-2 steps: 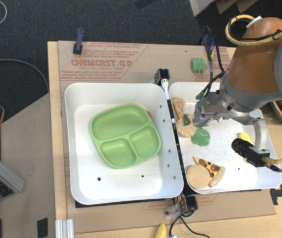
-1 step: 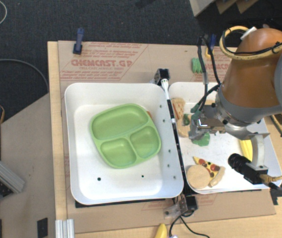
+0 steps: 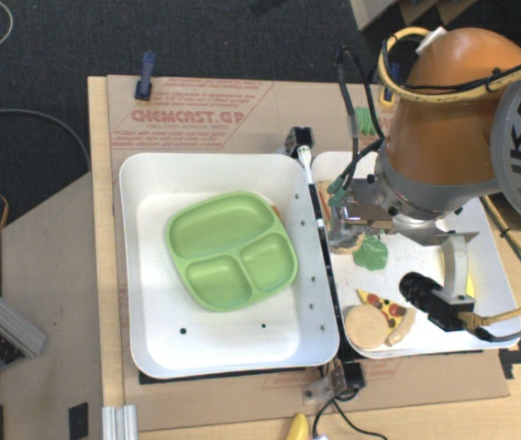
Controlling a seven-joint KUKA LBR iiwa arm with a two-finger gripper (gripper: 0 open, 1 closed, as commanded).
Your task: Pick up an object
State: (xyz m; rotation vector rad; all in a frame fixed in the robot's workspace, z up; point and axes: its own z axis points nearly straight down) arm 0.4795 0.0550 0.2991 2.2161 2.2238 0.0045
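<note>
My gripper (image 3: 341,230) reaches down into the right bin (image 3: 497,246), close to its left wall, with the big orange and grey wrist above hiding much of that bin. Just to its lower right a small green object (image 3: 371,255) lies on the bin floor, beside the gripper. Nearer the front edge are a toy pizza slice (image 3: 384,307), a round tan piece (image 3: 364,328) and a pale yellow curved piece (image 3: 398,328). What sits directly under the gripper is hidden.
The left bin (image 3: 146,273) holds a green divided plate (image 3: 232,249). A metal rail with a black clamp (image 3: 299,140) separates the bins. Cardboard (image 3: 196,108) lies under both bins, with a blue clip (image 3: 144,74) at its far edge.
</note>
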